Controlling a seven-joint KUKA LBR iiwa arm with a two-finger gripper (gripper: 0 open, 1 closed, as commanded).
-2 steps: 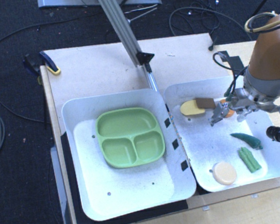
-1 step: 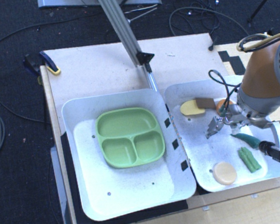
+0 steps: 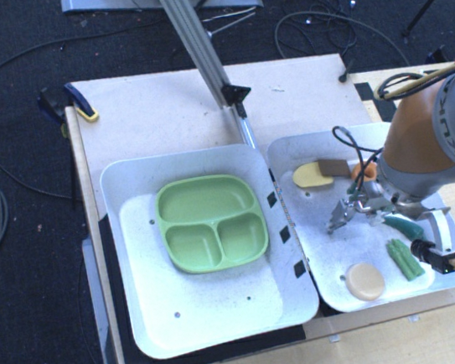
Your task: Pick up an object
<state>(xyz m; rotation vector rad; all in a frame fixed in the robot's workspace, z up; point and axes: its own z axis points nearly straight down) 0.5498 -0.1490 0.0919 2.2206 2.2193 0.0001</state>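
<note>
Jaws point(image 3: 340, 218) of the grey arm are seen lowered over the floor of the right bin point(image 3: 308, 266), though whether they are spread or closed cannot be told from above, and nothing is seen held between them. Well to their left, in the neighbouring left bin point(image 3: 142, 317), a green divided tray point(image 3: 212, 221) is laid flat. Nearer candidates are spread around the jaws: a yellow-headed brush point(image 3: 315, 175) just above them, a round tan disc point(image 3: 365, 281) below, and a green ridged stick point(image 3: 405, 259) below and to the right, partly beside the wrist. A clean pick would likely be helped if one object were centred under the jaws before closing, with the bin wall kept clear.
</note>
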